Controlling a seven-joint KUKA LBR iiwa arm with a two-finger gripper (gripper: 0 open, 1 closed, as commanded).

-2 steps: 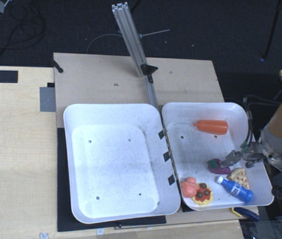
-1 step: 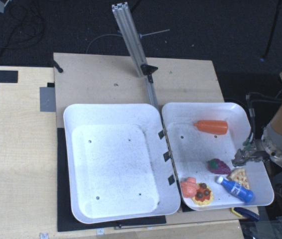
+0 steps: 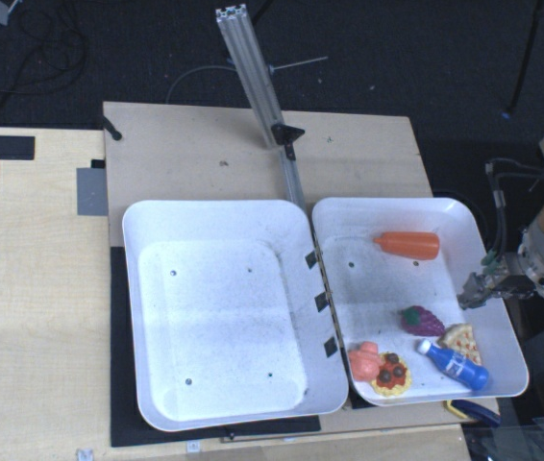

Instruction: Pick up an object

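Candidate objects all sit in the right bin point(image 3: 387, 221): an orange carrot point(image 3: 408, 245) lying on its side near the far wall, a purple grape bunch point(image 3: 422, 321) about mid-bin toward the right wall, a waffle-patterned wedge point(image 3: 461, 342) just beside the grapes on the near-right side, and a blue bottle point(image 3: 456, 366) lying tilted, touching or overlapping the wedge's near edge. In the near-left corner I see a pink-red toy point(image 3: 364, 360) and right beside it a small round tart with dark berries point(image 3: 391, 375), the two touching. Nothing is lifted; every item rests on the bin floor. The claw point(image 3: 477, 289) sits at the right bin's right rim, above the wall, near the grapes and wedge but apart from them. I can't tell from this angle how far its fingers are spread, and I see nothing between them. The arm point(image 3: 539, 257) comes in from the right edge, with cabling looped above it. The left bin point(image 3: 157, 224) has just its speckled white floor. Black clips point(image 3: 321, 302) join the two bins along the shared edge. Both bins sit on a tan surface point(image 3: 358, 152), with a metal rail point(image 3: 253, 70) running up and away behind them, and a yellow-and-blue tool point(image 3: 474, 412) lying just off the right bin's near corner.
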